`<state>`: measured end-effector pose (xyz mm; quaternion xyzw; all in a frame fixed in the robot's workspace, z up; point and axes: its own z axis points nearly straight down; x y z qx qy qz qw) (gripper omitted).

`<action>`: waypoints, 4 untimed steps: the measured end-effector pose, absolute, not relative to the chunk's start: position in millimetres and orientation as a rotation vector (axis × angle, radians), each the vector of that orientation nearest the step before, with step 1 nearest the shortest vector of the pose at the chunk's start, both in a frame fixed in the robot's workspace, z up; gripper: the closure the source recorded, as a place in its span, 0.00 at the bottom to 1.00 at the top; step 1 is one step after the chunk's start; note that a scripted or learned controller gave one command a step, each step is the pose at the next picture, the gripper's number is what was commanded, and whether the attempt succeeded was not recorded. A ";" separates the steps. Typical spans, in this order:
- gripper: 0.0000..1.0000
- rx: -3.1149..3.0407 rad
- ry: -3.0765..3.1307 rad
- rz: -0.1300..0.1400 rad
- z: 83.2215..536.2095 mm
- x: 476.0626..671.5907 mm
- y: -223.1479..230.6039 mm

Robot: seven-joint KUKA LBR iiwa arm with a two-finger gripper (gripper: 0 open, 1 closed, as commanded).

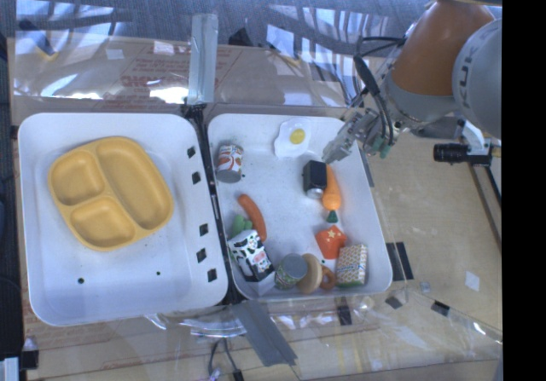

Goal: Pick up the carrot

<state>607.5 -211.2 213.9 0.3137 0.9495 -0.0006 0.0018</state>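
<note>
You see grey arm reaching from right, gripper [339, 147] tilted down-left over right white bin [256, 128], just above orange carrot [332, 193]; finger state unclear.

The left bin [34, 226] holds a yellow tray [109, 192] with three compartments, lying toward its upper left. The right bin [281, 128] holds the rest. A fried egg [294, 138] lies near its top edge. A small can [229, 162] stands by the left wall. A black block [315, 176] sits near the middle right. A sausage [252, 215] lies slantwise in the middle, with a cow-print carton [249, 254] just below it. Along the bottom edge are a tin [292, 271], a pretzel [317, 274], a strawberry [331, 240] and a patterned box [351, 265], close together.
</note>
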 end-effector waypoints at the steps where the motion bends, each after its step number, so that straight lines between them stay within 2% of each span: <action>1: 1.00 0.686 3.073 0.002 121.9 530.6 -209.6; 2: 0.00 0.684 3.068 0.001 124.1 532.2 -209.8; 3: 0.00 0.971 2.982 0.000 94.0 550.0 -209.9; 4: 1.00 0.960 2.982 -0.001 105.6 551.9 -209.4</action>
